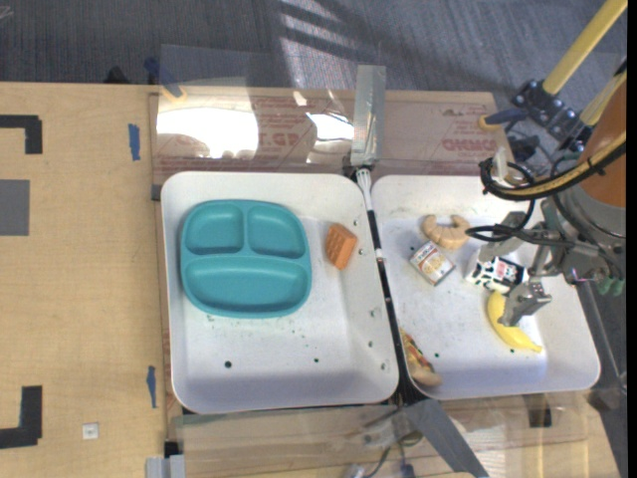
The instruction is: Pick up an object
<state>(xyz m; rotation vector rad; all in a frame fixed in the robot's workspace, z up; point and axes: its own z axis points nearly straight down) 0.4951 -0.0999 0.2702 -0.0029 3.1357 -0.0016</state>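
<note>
My gripper (524, 305) hangs low over the right bin (567, 371), near its right side. Its tip is directly above the upper end of a yellow banana (517, 335) that lies on the bin floor. I cannot tell whether it touches the banana. A black-and-white packet (497, 272) lies just left of the gripper. Further left are a small labelled can (431, 263) on its side and a beige, knobbly pastry-like piece (445, 230). A reddish-tan food toy (420, 358) rests in the bin's front left corner.
The left bin (279, 366) holds a teal divided plate (244, 257) and an orange block (341, 245) near the divider. Black cables (518, 182) and the arm's wrist loom over the right bin's far right corner. A clear wall (299, 127) stands behind both bins.
</note>
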